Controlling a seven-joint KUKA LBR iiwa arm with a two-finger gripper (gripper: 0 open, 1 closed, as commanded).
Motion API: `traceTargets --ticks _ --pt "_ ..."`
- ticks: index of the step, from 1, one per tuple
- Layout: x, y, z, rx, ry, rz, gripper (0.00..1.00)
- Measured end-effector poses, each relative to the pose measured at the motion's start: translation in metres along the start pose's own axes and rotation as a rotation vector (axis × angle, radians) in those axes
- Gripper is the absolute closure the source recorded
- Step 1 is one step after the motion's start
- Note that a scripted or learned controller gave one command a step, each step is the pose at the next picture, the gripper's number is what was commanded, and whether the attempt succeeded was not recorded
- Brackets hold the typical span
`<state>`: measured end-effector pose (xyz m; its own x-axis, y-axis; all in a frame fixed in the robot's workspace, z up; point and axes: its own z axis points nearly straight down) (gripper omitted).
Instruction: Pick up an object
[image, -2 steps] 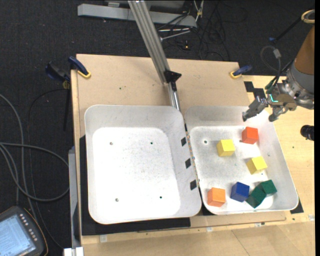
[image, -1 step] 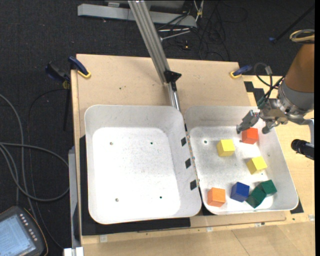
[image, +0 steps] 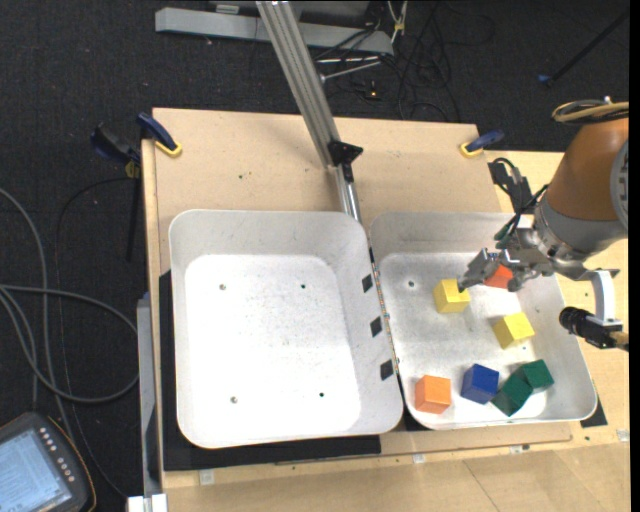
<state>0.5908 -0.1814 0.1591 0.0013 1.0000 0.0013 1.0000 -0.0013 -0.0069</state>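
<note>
Two white bins sit side by side on the worktop (image: 260, 170), and the camera view looks down on both at a slant. All the loose blocks lie in the right bin (image: 420, 262): a yellow cube (image: 451, 296) near its middle, a second yellow cube (image: 513, 329) lower and to the right, then an orange cube (image: 433, 393), a blue cube (image: 480, 383) and two dark green blocks (image: 524, 386) touching each other along the near wall. The left bin (image: 200, 240) holds no blocks.

The end effector (image: 497, 270) hangs low over the upper part of the right bin, just beside the first yellow cube. A small orange-red piece (image: 497, 279) shows at its tip, but whether that is a block pinched in the fingers or one lying underneath cannot be told, and neither can the spread of the fingers.

As a judgement, the pick is at the grasping stage at most: nothing is clearly lifted clear of the bin floor, so securing and raising an object remain to be done.
</note>
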Motion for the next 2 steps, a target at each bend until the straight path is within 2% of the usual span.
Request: traceTargets --ticks 1,2 --pt "0.001 0.006 0.039 -0.024 -0.006 -0.003 0.00" --pt "0.000 0.007 0.028 -0.030 -0.007 -0.001 1.00"
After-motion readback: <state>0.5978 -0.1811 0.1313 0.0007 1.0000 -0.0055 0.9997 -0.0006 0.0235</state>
